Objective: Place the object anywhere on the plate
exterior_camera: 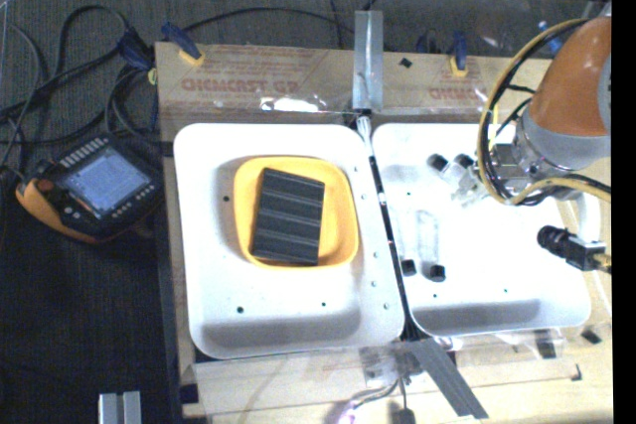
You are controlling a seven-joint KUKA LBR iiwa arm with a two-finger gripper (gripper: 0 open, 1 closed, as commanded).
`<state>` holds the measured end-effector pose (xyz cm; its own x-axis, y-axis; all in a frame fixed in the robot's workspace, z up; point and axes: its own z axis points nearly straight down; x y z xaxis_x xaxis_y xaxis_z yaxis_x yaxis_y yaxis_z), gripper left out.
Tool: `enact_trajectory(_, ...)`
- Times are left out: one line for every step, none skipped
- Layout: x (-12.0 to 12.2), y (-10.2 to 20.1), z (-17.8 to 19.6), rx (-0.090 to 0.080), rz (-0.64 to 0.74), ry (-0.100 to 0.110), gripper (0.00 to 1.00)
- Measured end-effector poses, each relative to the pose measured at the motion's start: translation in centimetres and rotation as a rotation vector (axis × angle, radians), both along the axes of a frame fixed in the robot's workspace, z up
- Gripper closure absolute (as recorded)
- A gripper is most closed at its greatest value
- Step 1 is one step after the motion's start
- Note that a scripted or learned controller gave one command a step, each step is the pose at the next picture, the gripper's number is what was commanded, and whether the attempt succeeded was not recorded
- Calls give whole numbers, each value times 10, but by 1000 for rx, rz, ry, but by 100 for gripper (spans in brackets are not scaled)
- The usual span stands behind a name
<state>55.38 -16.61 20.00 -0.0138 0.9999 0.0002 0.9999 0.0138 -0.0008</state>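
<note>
One dark ridged block [289, 214] lies on the yellow plate [343, 213], well apart from the gripper [459, 169] (finger state seemingly unreadable).

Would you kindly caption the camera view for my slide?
Dark ridged block lying on the yellow plate in the left bin, arm over the right bin.

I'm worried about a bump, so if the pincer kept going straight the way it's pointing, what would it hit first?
Most likely the bare white floor of the right bin, just beyond the pincer. Depth is hard to judge from this slanted view.
</note>
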Motion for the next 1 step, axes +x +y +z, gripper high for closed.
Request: enact_trajectory(0, 0, 0, 0, 0, 0, 0)
